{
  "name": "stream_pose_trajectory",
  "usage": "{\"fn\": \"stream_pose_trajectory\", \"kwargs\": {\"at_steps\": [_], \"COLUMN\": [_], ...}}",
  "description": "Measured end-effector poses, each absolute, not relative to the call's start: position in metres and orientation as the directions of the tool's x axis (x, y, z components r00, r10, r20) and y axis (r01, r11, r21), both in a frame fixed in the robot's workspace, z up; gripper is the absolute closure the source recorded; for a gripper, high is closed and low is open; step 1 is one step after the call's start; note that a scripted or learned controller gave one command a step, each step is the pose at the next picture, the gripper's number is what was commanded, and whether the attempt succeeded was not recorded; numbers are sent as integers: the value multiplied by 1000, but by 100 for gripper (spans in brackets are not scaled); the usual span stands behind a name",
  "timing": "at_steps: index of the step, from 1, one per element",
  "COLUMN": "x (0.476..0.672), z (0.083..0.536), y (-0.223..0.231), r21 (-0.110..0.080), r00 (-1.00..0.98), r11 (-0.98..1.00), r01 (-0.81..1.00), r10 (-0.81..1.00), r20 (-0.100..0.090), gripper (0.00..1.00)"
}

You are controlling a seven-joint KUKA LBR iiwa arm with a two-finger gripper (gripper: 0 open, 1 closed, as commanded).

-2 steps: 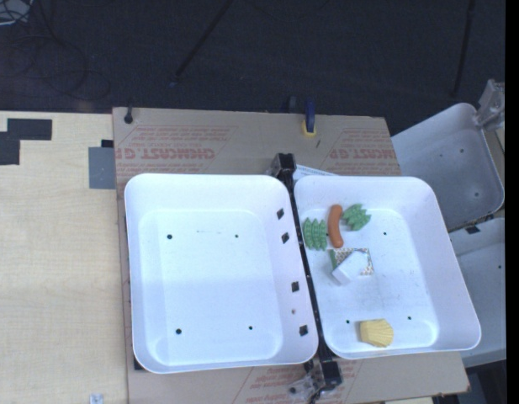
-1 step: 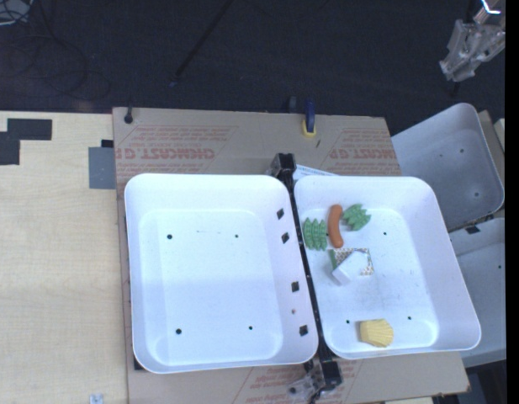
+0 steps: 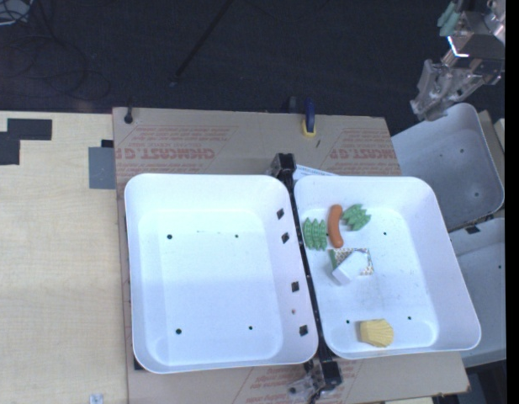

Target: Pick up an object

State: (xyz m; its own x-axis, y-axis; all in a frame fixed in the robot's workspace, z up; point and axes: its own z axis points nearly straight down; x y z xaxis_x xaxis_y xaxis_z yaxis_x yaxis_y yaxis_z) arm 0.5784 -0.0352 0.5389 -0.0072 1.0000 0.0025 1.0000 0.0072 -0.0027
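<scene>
The right bin holds several small objects. An orange sausage-shaped piece lies upright near the bin's left side, between a green ridged piece and a smaller green leafy piece. Below them rests a white block with a patterned side. A yellow ridged piece sits near the bin's front edge. My gripper hangs at the top right, well above and behind the right bin, far from all the objects. Nothing shows between its fingers.
The left bin lies beside the right one, joined by black clips along the middle. Both rest on a brown cardboard sheet. A grey metal plate sits at the right, under the gripper. A blue and yellow clamp stands at the cardboard's back edge.
</scene>
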Motion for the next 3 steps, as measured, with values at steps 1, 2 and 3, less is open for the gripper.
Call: {"fn": "stream_pose_trajectory", "kwargs": {"at_steps": [1, 2, 3], "x": [647, 602, 645], "z": [536, 471, 514], "y": [-11, 39, 62], "r21": [-2, -12, 1], "r00": [-3, -5, -3], "r11": [3, 5, 3], "r01": [1000, 1000, 1000], "r10": [1000, 1000, 1000], "r20": [0, 1, 0], "gripper": [100, 100, 100]}}
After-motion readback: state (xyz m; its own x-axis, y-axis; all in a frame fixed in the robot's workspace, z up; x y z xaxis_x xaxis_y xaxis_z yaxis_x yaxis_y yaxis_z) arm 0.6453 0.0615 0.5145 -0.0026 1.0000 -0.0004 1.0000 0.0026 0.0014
